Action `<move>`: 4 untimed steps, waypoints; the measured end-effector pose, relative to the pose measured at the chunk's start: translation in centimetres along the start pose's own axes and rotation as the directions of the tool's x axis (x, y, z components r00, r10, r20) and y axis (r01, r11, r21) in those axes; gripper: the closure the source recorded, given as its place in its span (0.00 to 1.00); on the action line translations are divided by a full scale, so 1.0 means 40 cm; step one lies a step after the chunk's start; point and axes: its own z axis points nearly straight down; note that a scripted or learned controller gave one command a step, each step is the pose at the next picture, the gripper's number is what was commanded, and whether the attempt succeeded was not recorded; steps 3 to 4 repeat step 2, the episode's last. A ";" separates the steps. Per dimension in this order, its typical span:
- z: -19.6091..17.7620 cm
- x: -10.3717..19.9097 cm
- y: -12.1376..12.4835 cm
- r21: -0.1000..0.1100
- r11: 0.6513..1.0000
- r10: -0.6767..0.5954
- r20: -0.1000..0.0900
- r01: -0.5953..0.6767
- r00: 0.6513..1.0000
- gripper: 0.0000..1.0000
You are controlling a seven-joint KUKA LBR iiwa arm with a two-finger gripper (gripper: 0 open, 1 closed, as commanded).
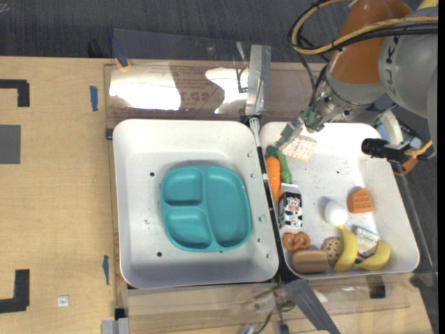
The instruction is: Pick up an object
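The right bin (389, 134) is the landmark here, because all the loose things lie in it. Most of them are crowded along its near wall and its left wall: a carrot (274, 175) lies along the left wall, a milk carton (290, 209) just below it, then a pretzel (296, 241), a sausage (310, 260), a cookie (332, 245) and a banana (361, 256) along the near wall. A white egg (337, 216) and an orange waffle (360, 200) sit more to the middle. I judge that they gathered at the walls because the bin floor is smooth and things slide when pushed.

A small pale card (300, 148) lies in the far left corner of the right bin, apart from the heap. The left bin (132, 186), beside it, carries a teal tray (206, 207).

The arm (375, 33) comes over the far wall of the right bin and bends down steeply, so the gripper (311, 119) points toward that far left corner, just above the card. I cannot tell if the jaws are spread or pressed together, as the wrist hides them. Nothing is seen between them, so I judge that no object is picked yet; the card seems the nearest candidate.
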 end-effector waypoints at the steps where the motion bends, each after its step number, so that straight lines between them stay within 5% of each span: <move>1: 0.252 -0.144 -0.050 0.022 0.998 -0.065 -0.017 0.065 0.998 0.00; 2: 0.241 -0.125 -0.125 -0.004 1.000 0.011 0.003 -0.011 1.000 0.00; 4: 0.241 -0.125 -0.125 -0.004 1.000 0.011 0.003 -0.011 1.000 0.00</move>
